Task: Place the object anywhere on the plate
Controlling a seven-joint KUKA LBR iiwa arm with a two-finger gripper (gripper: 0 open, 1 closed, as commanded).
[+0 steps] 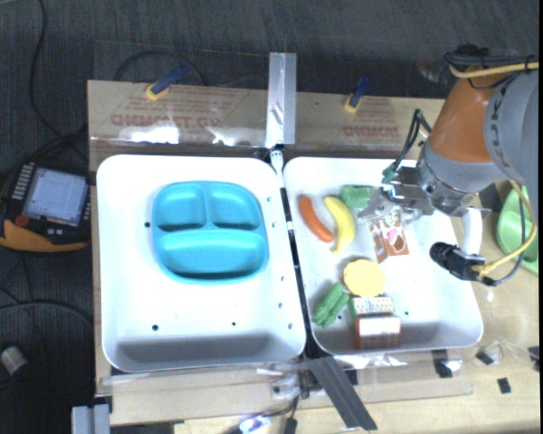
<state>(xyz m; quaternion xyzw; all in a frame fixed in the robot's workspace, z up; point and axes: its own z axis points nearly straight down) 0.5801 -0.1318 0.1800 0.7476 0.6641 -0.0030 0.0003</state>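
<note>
Plate, blue plastic with three compartments (207,229), sitting bare in left white bin (127,333); toy food like yellow banana (338,221) and orange hot dog (314,217) all in right bin (452,324). Gripper (389,202) low beside them, grip impossible to tell. Nothing delivered yet
</note>
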